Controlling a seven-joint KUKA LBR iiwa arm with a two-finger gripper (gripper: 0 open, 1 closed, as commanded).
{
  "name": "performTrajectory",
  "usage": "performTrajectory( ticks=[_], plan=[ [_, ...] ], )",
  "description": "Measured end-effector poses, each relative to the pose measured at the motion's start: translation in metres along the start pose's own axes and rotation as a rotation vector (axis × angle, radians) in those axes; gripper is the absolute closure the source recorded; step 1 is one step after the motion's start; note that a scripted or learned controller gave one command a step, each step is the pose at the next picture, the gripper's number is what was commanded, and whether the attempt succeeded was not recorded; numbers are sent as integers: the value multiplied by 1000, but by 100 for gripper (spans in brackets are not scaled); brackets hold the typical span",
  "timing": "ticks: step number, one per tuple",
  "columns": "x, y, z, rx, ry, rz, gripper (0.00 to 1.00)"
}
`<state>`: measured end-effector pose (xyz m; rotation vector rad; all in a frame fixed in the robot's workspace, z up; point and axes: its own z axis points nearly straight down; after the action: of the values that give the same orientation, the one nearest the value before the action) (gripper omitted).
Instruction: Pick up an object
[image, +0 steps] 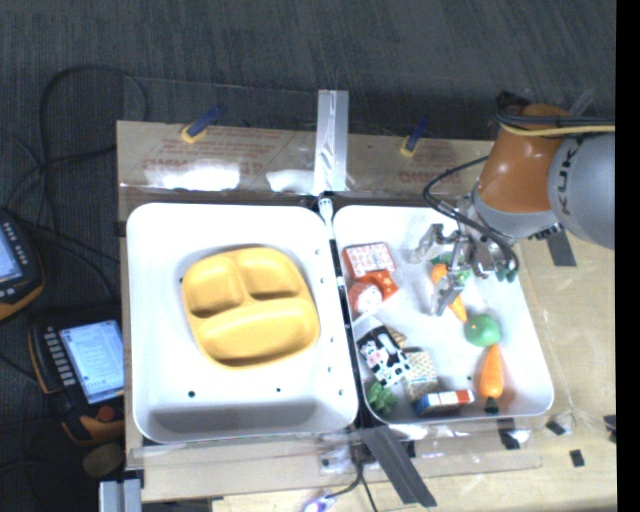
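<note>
My gripper (437, 268) hangs over the upper part of the right bin (530, 345), fingers spread and open. A small orange piece (440, 271) lies in the gap between them; I cannot tell if they touch it. Just below sit another orange piece (458, 307), a green round toy (482, 329) and an orange carrot (490, 371). On the bin's left side are a red and white box (367, 258), a red and white packet (368, 292), a black and white toy (380, 352) and a checkered packet (419, 368).
The left bin (150, 380) holds a yellow divided plate (250, 305). A green leafy toy (380, 398) and a blue and red item (442, 402) lie at the right bin's front edge. A metal divider (332, 130) stands behind the bins. Handheld devices (85, 360) lie to the far left.
</note>
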<state>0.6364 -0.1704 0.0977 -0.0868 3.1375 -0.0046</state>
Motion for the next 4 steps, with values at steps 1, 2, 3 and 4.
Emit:
performTrajectory(
  ticks=[1, 2, 3, 4],
  plan=[
    [-1, 1, -10, 3, -3, -2, 100],
    [-17, 18, -105, -2, -3, 70, 100],
    [-18, 18, -115, 1, -6, 70, 100],
    [-19, 18, -126, 4, -10, 69, 100]
  ],
)
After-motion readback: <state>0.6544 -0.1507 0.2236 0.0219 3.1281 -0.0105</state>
